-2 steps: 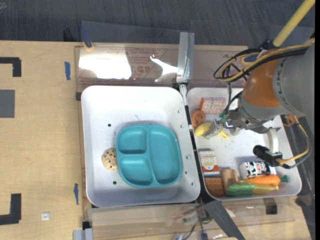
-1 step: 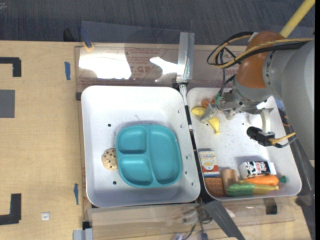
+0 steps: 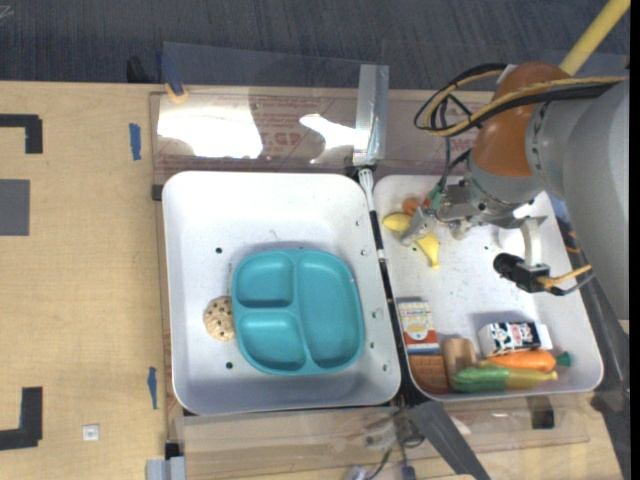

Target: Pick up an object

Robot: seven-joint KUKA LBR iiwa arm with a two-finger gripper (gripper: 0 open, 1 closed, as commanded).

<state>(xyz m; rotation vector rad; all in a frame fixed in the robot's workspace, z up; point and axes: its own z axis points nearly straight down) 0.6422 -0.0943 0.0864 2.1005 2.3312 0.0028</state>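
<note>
Right bin [image 3: 575, 363]: gripper [image 3: 450, 213] above banana [image 3: 425, 243], finger state unclear; carton [image 3: 414, 323] label unreadable.

Both bins [image 3: 190, 208] appear smooth white plastic, lightly speckled. Teal tray [image 3: 297, 308], frame centre: matt plastic. Bench [image 3: 70, 298], left: pale, matt wood grain. Clear sheet [image 3: 260, 128] at top: glossy, glaring. Arm [image 3: 570, 138], upper right: smooth grey casing, glossy orange band [image 3: 510, 133]

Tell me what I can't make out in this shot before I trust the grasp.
- Gripper: the grey arm's wrist covers it from above, so its state is unreadable.
- Yellow banana-shaped toy: partly under the gripper; contact unclear.
- Small carton with cow print: label too small to read.
- Right white bin: the arm hides its far corner.
</note>
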